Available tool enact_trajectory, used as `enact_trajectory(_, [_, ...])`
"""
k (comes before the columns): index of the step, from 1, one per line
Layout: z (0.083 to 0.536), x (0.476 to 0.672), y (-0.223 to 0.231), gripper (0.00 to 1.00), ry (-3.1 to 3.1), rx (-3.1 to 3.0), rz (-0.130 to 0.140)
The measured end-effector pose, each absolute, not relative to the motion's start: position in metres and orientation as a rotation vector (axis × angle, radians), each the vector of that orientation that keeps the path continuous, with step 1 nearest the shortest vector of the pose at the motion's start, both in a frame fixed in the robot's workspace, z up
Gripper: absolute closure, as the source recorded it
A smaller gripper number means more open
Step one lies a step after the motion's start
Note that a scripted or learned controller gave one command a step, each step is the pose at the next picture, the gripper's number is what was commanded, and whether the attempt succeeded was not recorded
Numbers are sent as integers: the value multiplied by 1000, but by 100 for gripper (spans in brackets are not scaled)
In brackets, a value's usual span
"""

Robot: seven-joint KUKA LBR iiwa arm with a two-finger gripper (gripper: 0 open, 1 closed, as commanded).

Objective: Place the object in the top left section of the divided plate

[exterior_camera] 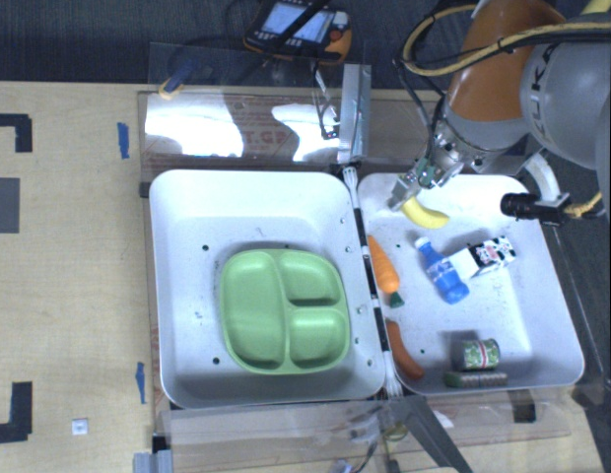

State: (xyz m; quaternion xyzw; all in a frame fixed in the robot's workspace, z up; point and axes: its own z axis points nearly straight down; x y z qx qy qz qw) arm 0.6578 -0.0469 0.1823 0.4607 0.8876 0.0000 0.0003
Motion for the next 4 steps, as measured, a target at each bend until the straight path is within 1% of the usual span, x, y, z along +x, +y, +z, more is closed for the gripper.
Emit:
enact_trajectory(1, [237,668,-72,100,2927,1130,1])
enact_trajectory(2, [242,600,-113,100,2958,1060,0])
enact_trajectory(3, [109,627,-112,100,2984,922,6])
enact_trajectory(4, [105,666,-126,100,2937,1045,10])
